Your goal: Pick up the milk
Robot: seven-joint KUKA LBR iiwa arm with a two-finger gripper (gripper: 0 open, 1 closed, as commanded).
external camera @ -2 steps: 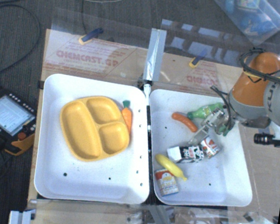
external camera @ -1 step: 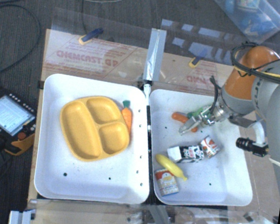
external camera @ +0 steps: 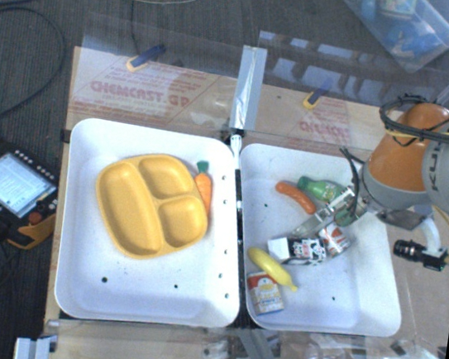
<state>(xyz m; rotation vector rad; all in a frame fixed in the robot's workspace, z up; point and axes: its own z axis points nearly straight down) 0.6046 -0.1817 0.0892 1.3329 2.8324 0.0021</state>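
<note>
The small white milk carton with black cow patches (external camera: 298,249) is seen lying on its side near the middle of the right white bin (external camera: 371,318), not yet lifted. A red-and-white can (external camera: 335,239) is pressed against its right end, and a yellow banana (external camera: 271,268) lies just beside it toward the front edge, with a small red-labelled packet (external camera: 266,294) beyond that near the front-left corner. An orange sausage-shaped toy (external camera: 295,196) and a green bottle (external camera: 321,188) are placed toward the back edge. The gripper (external camera: 339,207) is held low over the can and bottle, just behind the carton; whether it is apart or together cannot be told. A closing on the carton would probably be crowded by the can. In the left white bin (external camera: 76,278) a yellow compartment tray (external camera: 152,203) is set, with an orange carrot (external camera: 203,188) at its back-right edge.
</note>
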